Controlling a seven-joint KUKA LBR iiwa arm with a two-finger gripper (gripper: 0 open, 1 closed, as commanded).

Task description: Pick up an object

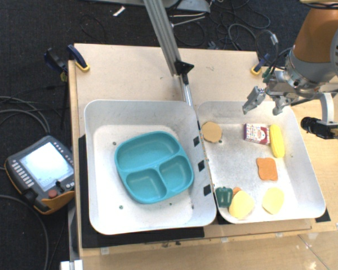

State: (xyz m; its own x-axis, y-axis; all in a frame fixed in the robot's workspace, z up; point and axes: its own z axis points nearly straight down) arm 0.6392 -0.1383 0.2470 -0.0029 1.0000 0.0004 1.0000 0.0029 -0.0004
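The end effector (266, 102) hangs spread open with nothing in it, over the far edge of the right bin (310, 167). Just near of it sits a small red carton (256, 133) touching a banana (277, 140), with a round cookie (212, 132) further left. The left bin (101, 122) holds a teal divided plate (153, 166).

Robot arm (318, 38): rounded orange band w/ pale cream rim on top, grey metal section below. Gripper (266, 101) at its end: two short silver-grey fingers, w/ dark cables and bare metal fittings around the wrist.
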